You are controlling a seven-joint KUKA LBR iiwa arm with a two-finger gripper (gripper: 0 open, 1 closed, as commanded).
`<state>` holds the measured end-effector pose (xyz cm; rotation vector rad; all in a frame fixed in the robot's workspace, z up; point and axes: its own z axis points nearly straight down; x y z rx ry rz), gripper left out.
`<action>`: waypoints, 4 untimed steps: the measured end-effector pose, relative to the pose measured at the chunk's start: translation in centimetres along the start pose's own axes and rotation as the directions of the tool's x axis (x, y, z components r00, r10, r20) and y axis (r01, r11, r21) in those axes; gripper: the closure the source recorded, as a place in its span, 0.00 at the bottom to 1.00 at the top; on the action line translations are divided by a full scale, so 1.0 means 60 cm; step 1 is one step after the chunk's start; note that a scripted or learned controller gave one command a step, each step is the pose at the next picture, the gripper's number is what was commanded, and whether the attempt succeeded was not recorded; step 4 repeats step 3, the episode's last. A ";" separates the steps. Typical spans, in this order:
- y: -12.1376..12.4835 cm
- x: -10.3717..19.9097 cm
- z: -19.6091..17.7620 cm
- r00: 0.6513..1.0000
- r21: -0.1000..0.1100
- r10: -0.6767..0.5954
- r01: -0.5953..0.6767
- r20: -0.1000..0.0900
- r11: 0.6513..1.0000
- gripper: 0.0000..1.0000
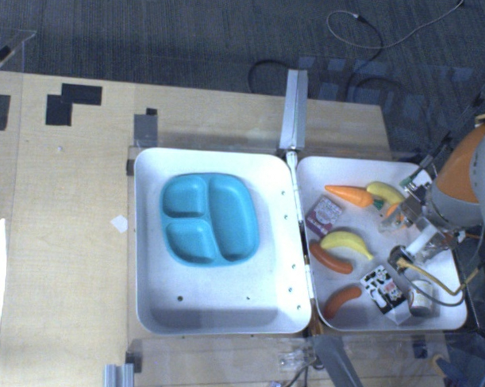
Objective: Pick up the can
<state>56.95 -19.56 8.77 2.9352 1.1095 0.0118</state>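
1. The pale wooden bench (66,246) bears the left bin (145,249). A blue tray (211,218) with three compartments lies flat in the bin's middle, nearer the far wall.
2. The right bin (346,170) stands just beside it, their rims touching along the middle.
3. At the right bin's left side, a small purple packet (325,214) lies near the dividing rim. An orange-red sausage (331,259) lies below it.
4. An orange carrot (350,196) lies toward the far wall, its thick end touching a yellow banana (383,191). A second banana (348,244) lies just above the first sausage, touching or nearly touching it.
5. Another sausage (342,299) lies aslant near the front wall.
6. A black-and-white patterned box (384,287) lies just right of that sausage.
7. The can (420,301) – a small silvery thing, blurred, so I take it for the can with some doubt – sits in the bin's near right corner, right against the patterned box.
8. The gripper (402,210) hangs over the right part of the bin, near the first banana's end and well apart from the can. Whether it is open or closed, I cannot tell – the view is too cluttered there.
9. The grey arm (465,177) with its orange band reaches in from the right edge.
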 end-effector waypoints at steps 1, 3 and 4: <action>0.001 0.005 -0.021 1.000 -0.005 -0.011 0.011 -0.004 1.000 1.00; 0.082 0.131 0.004 1.000 0.019 0.006 -0.006 0.007 1.000 1.00; 0.082 0.131 0.004 1.000 0.019 0.006 -0.006 0.007 1.000 1.00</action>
